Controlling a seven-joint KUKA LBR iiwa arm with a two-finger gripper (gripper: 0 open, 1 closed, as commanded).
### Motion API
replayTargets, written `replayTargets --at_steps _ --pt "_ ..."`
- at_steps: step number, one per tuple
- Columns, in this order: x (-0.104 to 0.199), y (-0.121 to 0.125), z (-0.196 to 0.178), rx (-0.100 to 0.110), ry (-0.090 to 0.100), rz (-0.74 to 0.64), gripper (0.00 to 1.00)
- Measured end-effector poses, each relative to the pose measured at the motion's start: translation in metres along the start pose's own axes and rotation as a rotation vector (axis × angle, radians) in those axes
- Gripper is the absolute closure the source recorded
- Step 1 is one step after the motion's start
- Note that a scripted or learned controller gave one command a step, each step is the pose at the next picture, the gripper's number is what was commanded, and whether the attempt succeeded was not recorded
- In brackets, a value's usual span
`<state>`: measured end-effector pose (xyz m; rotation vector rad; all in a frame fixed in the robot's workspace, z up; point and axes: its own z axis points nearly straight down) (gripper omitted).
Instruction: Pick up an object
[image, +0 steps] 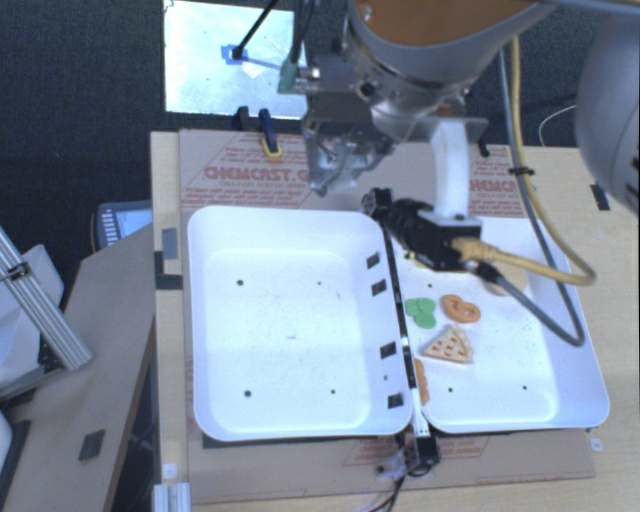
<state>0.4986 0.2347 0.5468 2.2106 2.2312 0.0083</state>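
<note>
End effector (338, 172) high above far bin rim, opening can't tell; need to descend onto pretzel (461, 309) lying below-right of it, beside pizza slice (448, 347), centring before closing.

This is a robotics lab or test cell. A grey arm (440, 50) with an orange band hangs over a plywood surface (240, 170) printed with a maker's name. Two white bins (290, 330) sit side by side on it, clipped together. Yellow and grey cables (530, 270) trail across, an aluminium rail (40, 310) lies at the left, and dark carpet (80, 100) surrounds it.
</note>
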Motion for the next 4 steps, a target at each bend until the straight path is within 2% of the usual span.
replayTargets --at_steps 1,2,3,4 --pt "0.000 0.000 0.001 0.001 -0.001 -0.001 0.00" --pt "0.000 0.000 -0.011 -0.001 0.001 -0.004 1.00" --pt "0.000 0.000 -0.010 0.000 0.001 -0.005 0.00" --pt "0.000 0.000 -0.022 -0.003 0.002 -0.008 1.00"
